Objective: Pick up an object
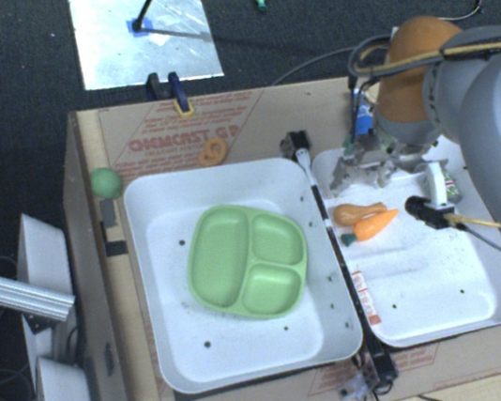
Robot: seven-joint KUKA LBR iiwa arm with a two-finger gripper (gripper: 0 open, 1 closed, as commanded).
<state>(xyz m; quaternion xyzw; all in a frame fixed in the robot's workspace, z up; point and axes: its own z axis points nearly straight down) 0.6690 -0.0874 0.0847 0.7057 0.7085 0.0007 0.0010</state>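
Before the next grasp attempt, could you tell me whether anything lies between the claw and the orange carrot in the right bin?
Nothing visible does. The claw hangs above the right bin's far end, and the carrot lies just nearer the camera, beside a tan piece.

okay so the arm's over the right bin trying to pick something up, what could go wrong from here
The gripper sits at the right white bin's far rim, so closing there may catch nothing. The orange carrot-shaped toy lies touching a tan toy piece, so a grasp could nudge both. That pair also lies near the divider between the bins, where fingers might strike the wall.
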